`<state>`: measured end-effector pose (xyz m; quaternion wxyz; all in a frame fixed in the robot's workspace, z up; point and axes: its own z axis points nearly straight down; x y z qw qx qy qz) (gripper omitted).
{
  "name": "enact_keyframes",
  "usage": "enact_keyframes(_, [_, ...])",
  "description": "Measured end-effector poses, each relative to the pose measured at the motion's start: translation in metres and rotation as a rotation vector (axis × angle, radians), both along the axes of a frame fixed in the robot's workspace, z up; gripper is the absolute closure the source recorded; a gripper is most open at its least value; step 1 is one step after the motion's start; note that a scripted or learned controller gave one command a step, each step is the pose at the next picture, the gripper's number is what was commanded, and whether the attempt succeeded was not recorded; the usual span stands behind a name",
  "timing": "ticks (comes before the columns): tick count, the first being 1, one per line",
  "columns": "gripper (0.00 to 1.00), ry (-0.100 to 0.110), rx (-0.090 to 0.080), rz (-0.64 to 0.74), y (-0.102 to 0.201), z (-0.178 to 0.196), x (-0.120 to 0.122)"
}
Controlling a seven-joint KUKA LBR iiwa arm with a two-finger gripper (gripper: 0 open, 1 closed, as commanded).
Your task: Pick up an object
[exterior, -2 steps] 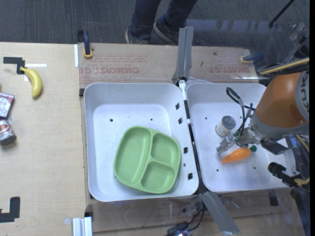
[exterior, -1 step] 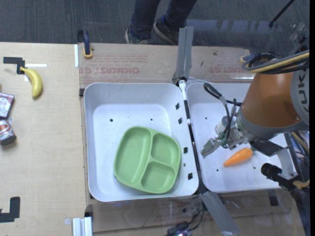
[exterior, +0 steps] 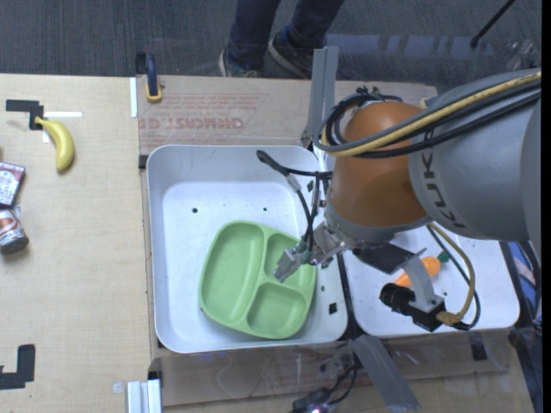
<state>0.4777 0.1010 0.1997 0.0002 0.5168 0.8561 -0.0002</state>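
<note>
From my remote station I watch the grey arm's two-finger gripper (exterior: 295,263) hang low over the pale green, three-compartment plastic plate (exterior: 256,280), at that plate's right rim; I cannot tell how wide it stands, nor whether it touches the rim. The plate lies flat in the left white bin (exterior: 172,196), toward its near right corner. An orange carrot-shaped toy (exterior: 417,272) rests in the right white bin (exterior: 491,312), beyond the plate's right side. A yellow banana (exterior: 59,144) lies on the wooden bench, well left of the plate.
</note>
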Motion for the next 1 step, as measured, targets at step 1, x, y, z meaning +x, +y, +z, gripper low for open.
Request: enact_keyframes(1, [0.0,0.0,0.0,0.449,0.0765,-0.0149,0.0])
